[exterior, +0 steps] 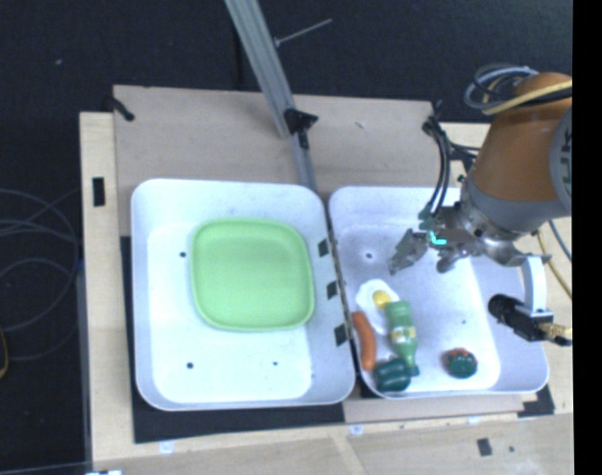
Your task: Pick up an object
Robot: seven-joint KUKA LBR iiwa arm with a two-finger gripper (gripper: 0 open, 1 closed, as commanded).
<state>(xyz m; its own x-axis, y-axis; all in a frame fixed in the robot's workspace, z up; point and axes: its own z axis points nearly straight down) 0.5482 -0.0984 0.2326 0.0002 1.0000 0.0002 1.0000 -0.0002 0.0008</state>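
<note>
We see the arm (524, 156) reaching in from the right, its broad orange band above a grey wrist, bent down over the right bin (352, 216). The gripper (427, 252) hangs above the bin's upper middle, its two dark fingers (408, 251) splayed apart with nothing between them, and a small teal light glows at its base. Cables loop over the top of the arm. Taking the right bin as our landmark, the objects lie in its lower half: a fried-egg toy (378, 297), white with a yellow yolk, sits left of centre; a green bottle (401, 332) with a yellowish band lies just below the egg, touching it; an orange carrot (364, 338) lies along the bin's left wall beside the bottle; a dark green block (391, 373) rests at the bottle's lower end; and a round dark green piece (460, 363) with a red spot sits apart toward the lower right corner. All look like smooth plastic. The gripper is above and to the right of the egg, clear of every object. Left of the right bin, touching it, the left bin (157, 265) holds a pale green plate (252, 273), square with rounded corners. A grey pole (261, 57) slants up from the bench beyond the bins. We can read no writing anywhere.
</note>
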